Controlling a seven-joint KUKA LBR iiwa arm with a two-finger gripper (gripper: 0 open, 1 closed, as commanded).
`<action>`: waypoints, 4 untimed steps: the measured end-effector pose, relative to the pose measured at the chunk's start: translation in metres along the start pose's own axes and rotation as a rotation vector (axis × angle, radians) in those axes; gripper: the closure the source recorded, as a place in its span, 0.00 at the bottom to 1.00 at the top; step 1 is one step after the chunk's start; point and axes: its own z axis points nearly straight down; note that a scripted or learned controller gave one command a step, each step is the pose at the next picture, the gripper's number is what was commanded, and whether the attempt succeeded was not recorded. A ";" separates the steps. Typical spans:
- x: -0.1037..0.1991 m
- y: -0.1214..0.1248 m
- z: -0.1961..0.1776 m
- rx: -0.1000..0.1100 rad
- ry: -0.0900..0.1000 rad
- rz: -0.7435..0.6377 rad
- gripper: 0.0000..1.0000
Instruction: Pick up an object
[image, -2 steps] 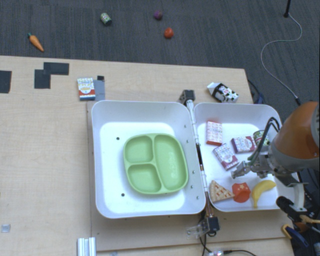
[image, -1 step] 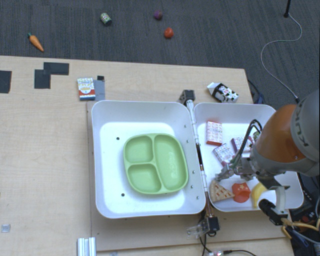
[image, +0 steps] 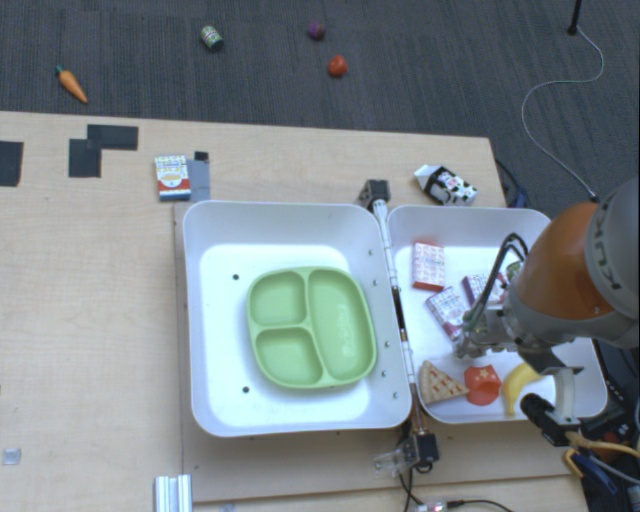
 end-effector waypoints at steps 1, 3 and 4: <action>0.000 0.000 0.000 0.000 0.000 0.000 0.00; 0.003 0.000 0.000 0.001 0.001 0.002 1.00; 0.003 -0.001 0.000 0.002 0.001 0.002 0.00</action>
